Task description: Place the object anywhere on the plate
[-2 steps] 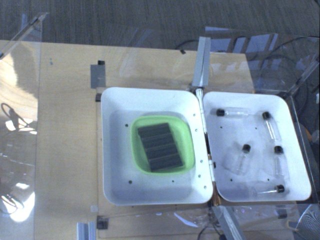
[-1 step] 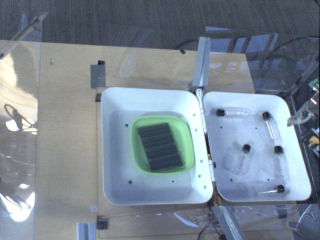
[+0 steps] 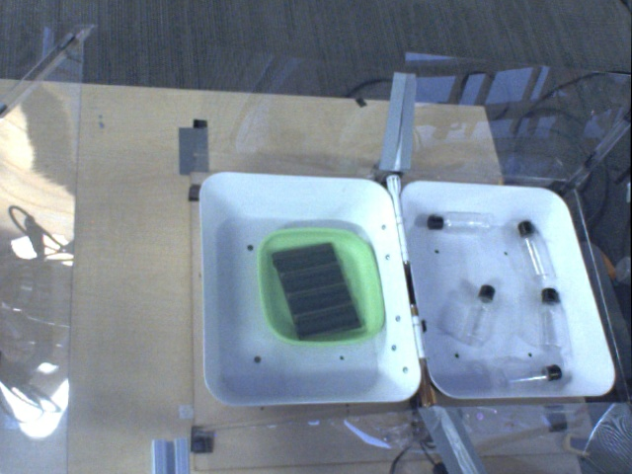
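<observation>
On the table (image 3: 118, 294), two white bins sit side by side. Within the left bin (image 3: 222, 363) lies a green plate (image 3: 370, 275), and a dark ribbed block (image 3: 316, 290) rests flat at its middle, tilted a little. Within the right bin (image 3: 583, 265) lie five clear vials with black caps, well apart from each other; one (image 3: 459, 222) lies near the far-left corner, another (image 3: 533, 250) by the far-right side. I cannot tell the hand's state.

The clear vials (image 3: 533, 255) in the right bin (image 3: 583, 344) were nearly see-through, their outlines faint against the white. The desk (image 3: 118, 294) ran off the left and bottom edges.
</observation>
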Robot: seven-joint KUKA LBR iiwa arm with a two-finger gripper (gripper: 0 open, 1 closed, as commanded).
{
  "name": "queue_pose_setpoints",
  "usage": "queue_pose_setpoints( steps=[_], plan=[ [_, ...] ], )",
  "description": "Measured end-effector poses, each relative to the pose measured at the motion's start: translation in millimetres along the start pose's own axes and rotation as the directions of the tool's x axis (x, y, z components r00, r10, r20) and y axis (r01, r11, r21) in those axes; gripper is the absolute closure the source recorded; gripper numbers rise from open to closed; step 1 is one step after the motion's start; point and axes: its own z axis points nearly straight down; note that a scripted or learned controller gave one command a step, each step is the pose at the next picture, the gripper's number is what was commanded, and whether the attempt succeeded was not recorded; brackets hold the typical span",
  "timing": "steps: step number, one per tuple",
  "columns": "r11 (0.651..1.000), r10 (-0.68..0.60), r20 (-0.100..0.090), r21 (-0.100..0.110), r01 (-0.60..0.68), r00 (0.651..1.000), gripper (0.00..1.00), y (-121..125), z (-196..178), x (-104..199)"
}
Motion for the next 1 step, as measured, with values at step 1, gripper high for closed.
queue_pose_setpoints(
  steps=[1],
  plan=[
    [0.993,0.119,0.002,0.002,-0.119,0.993,0.0,5.4,1.2,-4.5]
  ],
)
